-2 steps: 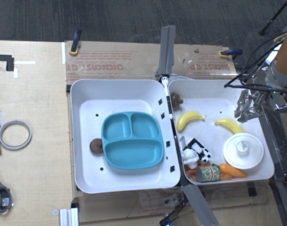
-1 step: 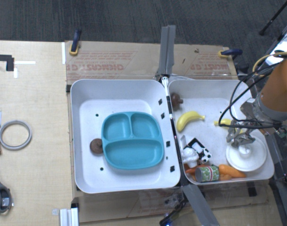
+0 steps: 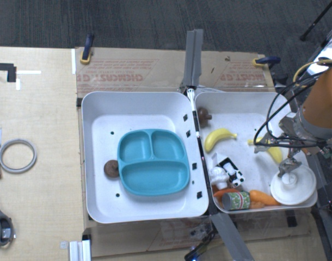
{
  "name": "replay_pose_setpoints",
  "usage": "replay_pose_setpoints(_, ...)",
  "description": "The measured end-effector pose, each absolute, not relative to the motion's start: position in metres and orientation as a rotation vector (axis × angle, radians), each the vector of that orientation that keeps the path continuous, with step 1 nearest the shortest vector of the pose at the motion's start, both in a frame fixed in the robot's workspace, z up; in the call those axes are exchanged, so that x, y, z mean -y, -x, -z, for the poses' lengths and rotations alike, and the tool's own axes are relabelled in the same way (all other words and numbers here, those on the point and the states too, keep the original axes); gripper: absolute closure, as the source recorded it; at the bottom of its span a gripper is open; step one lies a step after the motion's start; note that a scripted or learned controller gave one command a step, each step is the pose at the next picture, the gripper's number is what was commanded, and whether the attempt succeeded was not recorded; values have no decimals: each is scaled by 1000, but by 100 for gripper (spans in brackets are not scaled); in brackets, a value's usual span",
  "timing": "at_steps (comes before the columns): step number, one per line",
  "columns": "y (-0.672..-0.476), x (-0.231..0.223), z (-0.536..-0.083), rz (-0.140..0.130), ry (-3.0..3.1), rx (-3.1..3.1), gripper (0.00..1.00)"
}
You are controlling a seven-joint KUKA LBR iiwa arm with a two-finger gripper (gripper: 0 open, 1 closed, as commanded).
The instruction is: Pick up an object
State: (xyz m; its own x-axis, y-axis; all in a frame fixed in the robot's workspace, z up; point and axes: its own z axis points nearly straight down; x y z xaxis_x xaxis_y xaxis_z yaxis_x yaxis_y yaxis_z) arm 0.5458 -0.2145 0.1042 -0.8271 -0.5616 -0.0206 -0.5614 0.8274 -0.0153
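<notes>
Nearest the camera: a green-labelled can point(image 3: 235, 200) is seen lying on its side at the near edge of the right bin point(image 3: 247, 103), touching a carrot point(image 3: 262, 198) that lies beside it.
Right bin, other contents: a banana point(image 3: 218, 137) lies towards the divider, a small black-and-white toy point(image 3: 227, 174) is set just above the can, a second yellow piece point(image 3: 275, 154) is partly hidden under the gripper, and a white round dish point(image 3: 293, 188) sits in the near right corner.
Left bin: a blue divided plate point(image 3: 153, 161) is laid in the left bin point(image 3: 92, 162), with a small brown round object point(image 3: 111, 168) touching its left rim.
Gripper: the gripper point(image 3: 288, 165) is seen low over the right bin, just above the white dish and beside the yellow piece; whether its fingers are apart or closed cannot be told, and nothing is seen held.
Task's thing: no single target is fixed; the yellow piece and the dish are judged the nearest candidates.
Step in hand: a descent onto an object is judged to be under way.
Doing it well: the yellow piece should be approached squarely across its narrow width; the dish rim is judged a poor grip, being flat and wide.
Risk: cables near the wrist and the bin wall are close, so a straight vertical lift is advised.
</notes>
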Motion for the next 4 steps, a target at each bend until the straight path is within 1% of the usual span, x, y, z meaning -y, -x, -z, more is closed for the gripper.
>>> replay_pose_setpoints(1, -552, 208, -99, 12, 865, -3003, 0)
replay_pose_setpoints(2, -551, 194, -96, 4, 805, -3026, 0)
replay_pose_setpoints(3, -541, 213, -99, 0, 590, -3058, 0)
replay_pose_setpoints(4, -542, 194, -94, 2, 319, -3118, 0)
